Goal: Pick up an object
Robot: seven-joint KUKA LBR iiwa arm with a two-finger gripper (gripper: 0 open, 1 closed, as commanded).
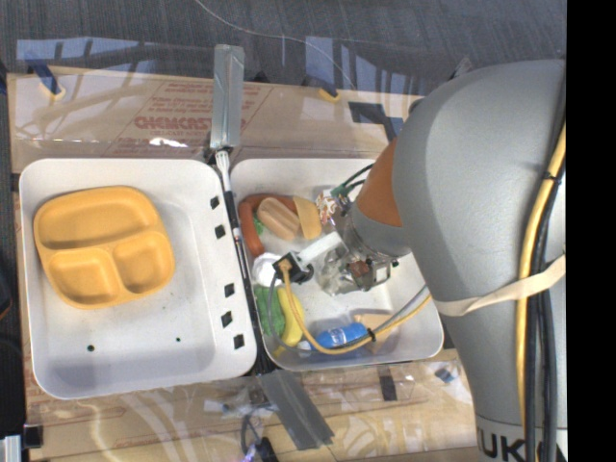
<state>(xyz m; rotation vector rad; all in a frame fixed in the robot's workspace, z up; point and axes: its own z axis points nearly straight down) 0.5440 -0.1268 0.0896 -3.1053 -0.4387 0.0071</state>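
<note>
My gripper [345, 272] hangs low over the middle of the right bin [289, 166], under the grey arm's orange band. A clear crumpled object [337, 275] lies right at it. A toy hot dog [272, 217] and a tan bread piece [308, 217] lie at the bin's back left. Near the front edge sit a yellow-green banana-like toy [291, 318] and a blue bottle [344, 335]. A small patterned packet [337, 203] shows by the wrist. The arm hides the bin's right half.
The left bin [58, 364] holds a yellow divided plate [101, 243] at its back left. A grey divider rail [227, 94] runs between the bins. Cardboard lines the bench behind both bins.
</note>
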